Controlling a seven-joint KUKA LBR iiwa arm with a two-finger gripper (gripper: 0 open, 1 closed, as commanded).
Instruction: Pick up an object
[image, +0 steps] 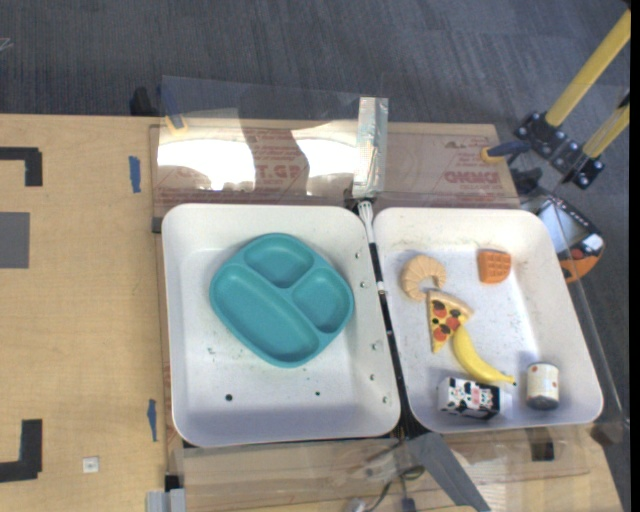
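Observation:
The right bin (570, 290) holds several small toy items. A tan croissant (423, 274) lies near its upper left, with an orange piece (493, 265) to its right. Below them a pizza slice (444, 320) touches a yellow banana (476, 358). A black-and-white carton (470, 397) lies on its side at the bin's front, and a small white cylinder with a red mark (542, 384) stands at the front right. The left bin (190, 380) carries a teal divided plate (283, 298).
A clear plastic panel (270, 150) stands behind the bins over a cardboard sheet. Yellow-handled clamps (565, 140) reach in at the upper right. Wooden bench surface (70, 300) lies to the left of the bins.

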